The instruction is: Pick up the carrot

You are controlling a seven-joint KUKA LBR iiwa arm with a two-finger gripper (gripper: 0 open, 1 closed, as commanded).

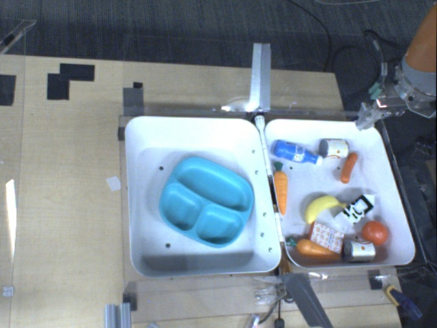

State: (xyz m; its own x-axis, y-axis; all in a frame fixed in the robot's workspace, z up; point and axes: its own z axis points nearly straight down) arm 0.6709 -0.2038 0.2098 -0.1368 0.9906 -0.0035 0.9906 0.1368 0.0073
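Nearest you, along the front wall of the right bin (403, 248), there's a crowd: a fat orange vegetable (315, 249) lying flat, a patterned little box (326, 236) touching it, a silver can (360, 250) on its side and a red tomato (375, 233) just behind that. Don't let that orange piece fool you. A step further back sit a yellow banana (321, 207) and a black-and-white block (356, 207), touching. Now the one you want: the carrot (280, 191) lies lengthwise, hard against the right bin's left wall, green top pointing away from you, near the banana but apart from it. Across the divider, the left bin (147, 183) carries a blue divided plate (205, 200), well out of the way. Further back in the right bin: a blue bottle (295, 152) just beyond the carrot's top, a small can (333, 147), and a slim red-orange piece (349, 167) that could also mislead you. Farthest off, the tool (371, 113) hangs over the far right corner of that bin, well apart from the carrot, and whether it's released or clenched you cannot tell; nothing is seen in it. So, by my reading, you're at the approach, with no grasp made yet. The next move calls for crossing the whole bin to the left wall, and that wall is your trouble: little room on that side of the carrot, and the bottle sits close by its top
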